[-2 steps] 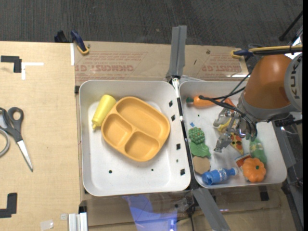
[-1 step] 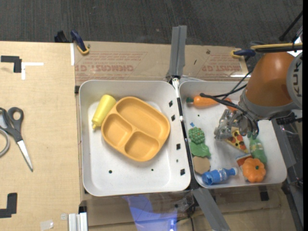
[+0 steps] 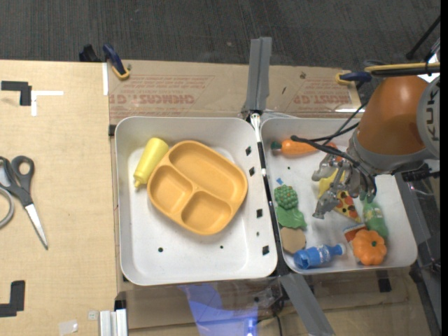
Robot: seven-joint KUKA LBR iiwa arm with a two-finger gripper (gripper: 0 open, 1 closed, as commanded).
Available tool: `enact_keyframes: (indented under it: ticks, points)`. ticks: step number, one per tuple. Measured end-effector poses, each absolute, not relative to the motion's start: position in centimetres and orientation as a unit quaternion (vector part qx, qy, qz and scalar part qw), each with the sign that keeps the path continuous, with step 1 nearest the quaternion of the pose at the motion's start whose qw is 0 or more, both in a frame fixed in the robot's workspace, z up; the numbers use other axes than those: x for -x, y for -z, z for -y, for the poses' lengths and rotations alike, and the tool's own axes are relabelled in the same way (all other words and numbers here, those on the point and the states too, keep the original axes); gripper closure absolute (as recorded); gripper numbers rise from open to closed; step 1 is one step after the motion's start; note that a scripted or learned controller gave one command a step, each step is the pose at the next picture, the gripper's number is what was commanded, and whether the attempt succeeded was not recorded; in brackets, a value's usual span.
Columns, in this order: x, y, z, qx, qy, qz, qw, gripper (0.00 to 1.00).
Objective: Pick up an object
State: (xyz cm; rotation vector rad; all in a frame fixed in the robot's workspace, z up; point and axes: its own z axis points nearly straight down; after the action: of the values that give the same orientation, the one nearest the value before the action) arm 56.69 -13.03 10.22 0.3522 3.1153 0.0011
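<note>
Nearest the camera, along the front wall of the right bin (image 3: pixel 409 257), lie a blue bottle (image 3: pixel 316 255) on its side, a tan flat piece (image 3: pixel 292 240) just left of it, and an orange pumpkin (image 3: pixel 369 246) in the front right corner. A little farther back sit a green leafy toy (image 3: pixel 287 205) and a pizza slice (image 3: pixel 347 205) (partly under the arm). Above that slice hangs the gripper (image 3: pixel 327 200), its metal fingers pointing down into the bin; whether they are apart or together cannot be told, and nothing can be made out between them. A yellow piece (image 3: pixel 323 174) shows just beside the wrist. Farther still, a carrot (image 3: pixel 301 147) lies near the back wall. In the left bin (image 3: pixel 140 261) rests a yellow divided plate (image 3: pixel 197 185), with a yellow bottle (image 3: pixel 150 159) touching its far left edge. Scissors (image 3: pixel 22 191) lie on the bench (image 3: pixel 56 257), well apart.
</note>
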Motion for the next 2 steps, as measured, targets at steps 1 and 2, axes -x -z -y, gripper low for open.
enact_keyframes:
  ticks: [1, 2]
  points:
    - [-56.82, -11.22, 13.05, -0.112, -0.0002, -0.994, 0.006, 1.0]
    - [-56.82, -11.21, 13.04, -0.112, -0.0002, -0.994, 0.005, 0.0]
